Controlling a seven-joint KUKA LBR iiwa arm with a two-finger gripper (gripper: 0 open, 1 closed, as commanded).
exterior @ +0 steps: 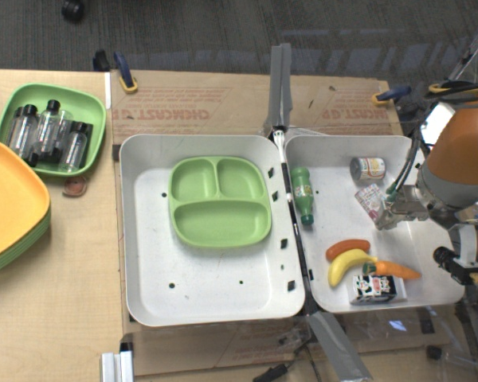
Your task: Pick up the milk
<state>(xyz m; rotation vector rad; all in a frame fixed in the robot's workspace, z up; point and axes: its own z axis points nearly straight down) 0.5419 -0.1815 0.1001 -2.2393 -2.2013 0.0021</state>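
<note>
The milk is a small carton with a black-and-white cow pattern. It lies near the front edge of the right bin, just under a carrot and to the right of a banana. My gripper hangs over the right side of that bin, beside a clear crumpled plastic item. It is well behind the milk and apart from it.
The right bin also holds a green bottle by its left wall, a can at the back and a red sausage. A green divided plate lies in the left bin. A tray of bottles and orange plates sit at far left.
</note>
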